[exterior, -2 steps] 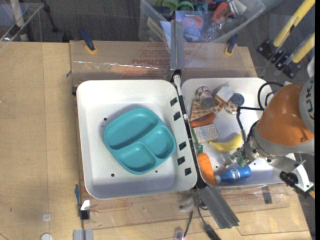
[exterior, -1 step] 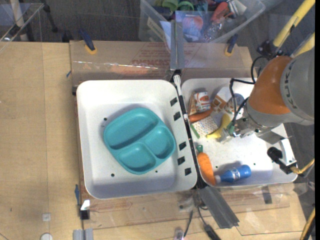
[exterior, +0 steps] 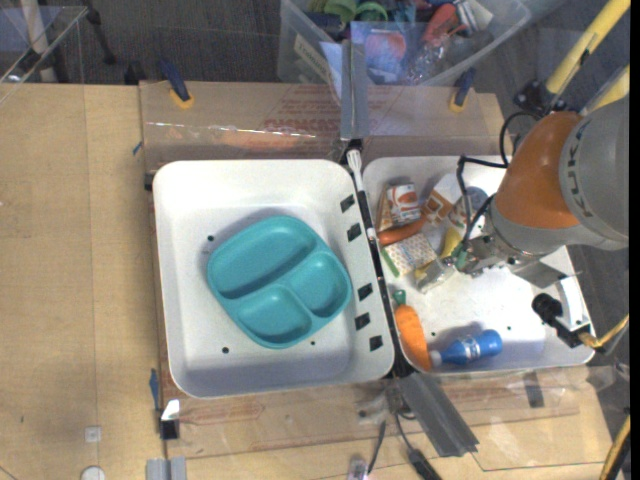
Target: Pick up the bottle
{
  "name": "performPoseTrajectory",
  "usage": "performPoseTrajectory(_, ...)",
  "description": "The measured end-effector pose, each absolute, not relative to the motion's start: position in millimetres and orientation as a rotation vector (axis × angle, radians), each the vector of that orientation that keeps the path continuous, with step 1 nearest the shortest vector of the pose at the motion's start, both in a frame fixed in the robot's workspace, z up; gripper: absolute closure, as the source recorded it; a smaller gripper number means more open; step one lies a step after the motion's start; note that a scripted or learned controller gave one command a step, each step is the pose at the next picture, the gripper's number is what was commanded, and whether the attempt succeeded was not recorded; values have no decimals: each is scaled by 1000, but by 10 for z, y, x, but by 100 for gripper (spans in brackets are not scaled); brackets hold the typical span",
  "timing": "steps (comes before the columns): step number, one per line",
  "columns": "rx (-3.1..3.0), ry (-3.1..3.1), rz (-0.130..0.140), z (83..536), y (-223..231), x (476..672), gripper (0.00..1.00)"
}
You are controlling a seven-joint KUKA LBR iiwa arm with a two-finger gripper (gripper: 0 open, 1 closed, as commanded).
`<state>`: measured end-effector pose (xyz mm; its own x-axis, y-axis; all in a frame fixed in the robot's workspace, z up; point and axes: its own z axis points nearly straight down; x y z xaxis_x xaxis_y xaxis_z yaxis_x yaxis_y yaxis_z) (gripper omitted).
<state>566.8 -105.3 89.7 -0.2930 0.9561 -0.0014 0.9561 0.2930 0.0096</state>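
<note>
The bottle (exterior: 468, 348) is blue with a white end and lies on its side near the front wall of the right bin (exterior: 520, 308). My gripper (exterior: 468, 256) hangs below the orange-banded wrist, over a pile of small packets in the middle of that bin. It is behind the bottle and apart from it. Nothing can be seen held in it.
An orange toy (exterior: 410, 336) lies just left of the bottle against the divider. Packets and a red-and-white carton (exterior: 403, 203) crowd the right bin's back left. A teal divided plate (exterior: 278, 280) sits in the left bin (exterior: 180, 268). A clear box of toys (exterior: 400, 8) stands behind.
</note>
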Motion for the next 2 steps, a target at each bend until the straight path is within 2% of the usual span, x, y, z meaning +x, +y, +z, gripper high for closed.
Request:
performPoseTrajectory(1,1714,2636,-1,1222,-1474,4887,0)
performPoseTrajectory(2,1390,2780,17,916,-1235,4901,0)
